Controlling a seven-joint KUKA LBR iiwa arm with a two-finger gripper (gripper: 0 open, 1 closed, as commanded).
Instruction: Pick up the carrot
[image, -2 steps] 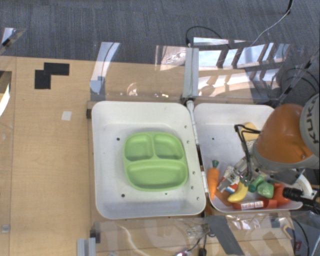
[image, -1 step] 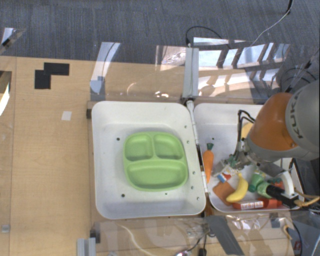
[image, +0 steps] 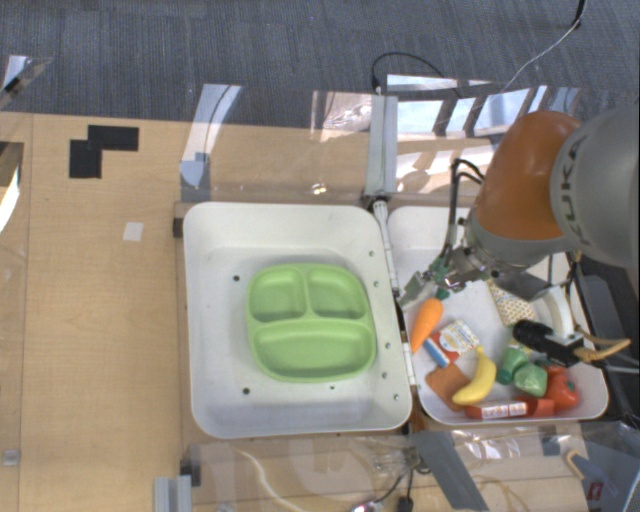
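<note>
Pretty bright and even overall, sunlight streaks and glare off the clear panels (image: 440, 110) up top, soft shadows in the white bins (image: 215, 330), slightly soft focus.

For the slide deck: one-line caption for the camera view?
Gripper poised just above the carrot in the right bin; green divided plate sits in the left bin.
</note>
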